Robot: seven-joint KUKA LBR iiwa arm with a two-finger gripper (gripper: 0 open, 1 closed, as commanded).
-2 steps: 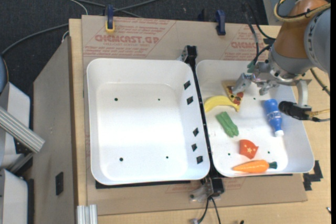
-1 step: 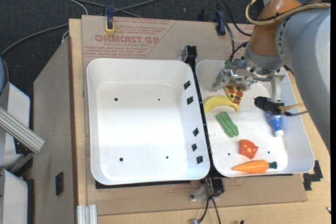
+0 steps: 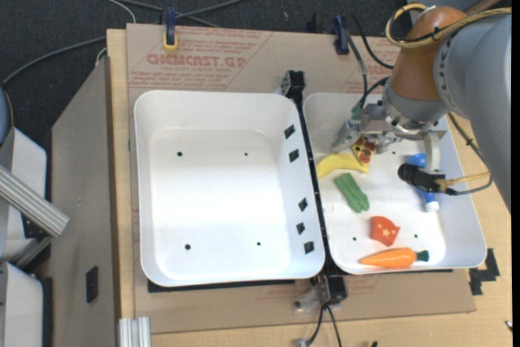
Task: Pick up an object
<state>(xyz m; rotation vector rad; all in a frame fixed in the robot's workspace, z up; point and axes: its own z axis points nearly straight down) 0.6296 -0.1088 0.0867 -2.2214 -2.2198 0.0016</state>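
The right bin (image 3: 463,244) holds several toy items. A yellow banana (image 3: 340,166) lies near its left wall, with a green vegetable (image 3: 353,193) just below it. Closer to the front are a red piece (image 3: 385,230) and an orange carrot (image 3: 392,258) by the rim. My gripper (image 3: 355,137) hangs low over the back of this bin, just above the banana. A small yellow and red item (image 3: 363,149) sits right under the gripper; I cannot tell if it is held. A blue and white object (image 3: 427,199) lies on the right, partly hidden.
The left bin (image 3: 154,175) stands beside the right one, sharing a dark divider (image 3: 307,166). Blue clamps (image 3: 170,20) hold the cardboard sheet at the back. The grey arm with its orange band (image 3: 418,61) crosses the right bin's back right corner.
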